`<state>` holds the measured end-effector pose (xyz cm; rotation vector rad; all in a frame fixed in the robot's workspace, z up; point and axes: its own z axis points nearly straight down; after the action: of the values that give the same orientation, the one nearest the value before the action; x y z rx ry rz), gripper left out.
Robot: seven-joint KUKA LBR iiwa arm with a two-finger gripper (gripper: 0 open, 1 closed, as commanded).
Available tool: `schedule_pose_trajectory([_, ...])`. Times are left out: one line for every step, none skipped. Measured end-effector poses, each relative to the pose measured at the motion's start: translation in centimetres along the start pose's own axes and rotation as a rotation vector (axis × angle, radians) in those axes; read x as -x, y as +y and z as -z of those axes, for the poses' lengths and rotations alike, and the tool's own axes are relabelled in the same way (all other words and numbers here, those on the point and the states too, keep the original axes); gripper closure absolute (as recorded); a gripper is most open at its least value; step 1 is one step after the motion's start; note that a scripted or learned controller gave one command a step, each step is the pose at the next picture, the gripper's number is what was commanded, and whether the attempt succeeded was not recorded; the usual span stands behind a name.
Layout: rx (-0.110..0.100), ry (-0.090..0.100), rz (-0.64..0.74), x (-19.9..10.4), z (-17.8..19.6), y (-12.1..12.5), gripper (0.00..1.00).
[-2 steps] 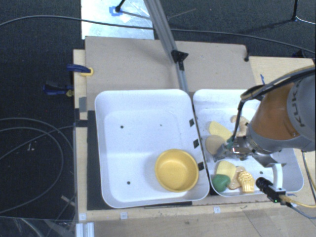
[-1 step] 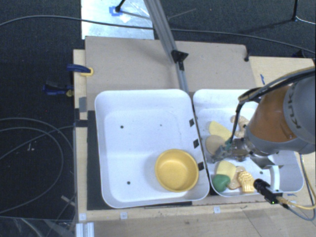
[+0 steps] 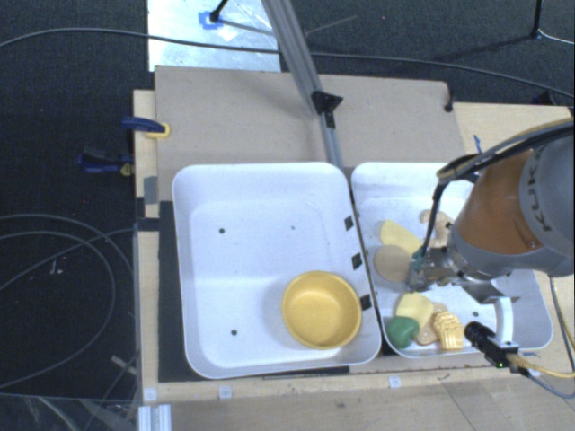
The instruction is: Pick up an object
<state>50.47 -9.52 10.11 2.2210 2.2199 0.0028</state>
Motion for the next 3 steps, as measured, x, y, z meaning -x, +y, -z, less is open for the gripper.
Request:
schedule_pose_trajectory([0.005,-0.001,0.006,-0.5,6.2,0.0,1.00])
schedule_pose_trajectory([0.006,-0.001,0.007,-1.5,11.6,0.7,1.00])
schedule_pose_trajectory([0.001,0.000,0.006,-1.5,13.0,0.8,1.00])
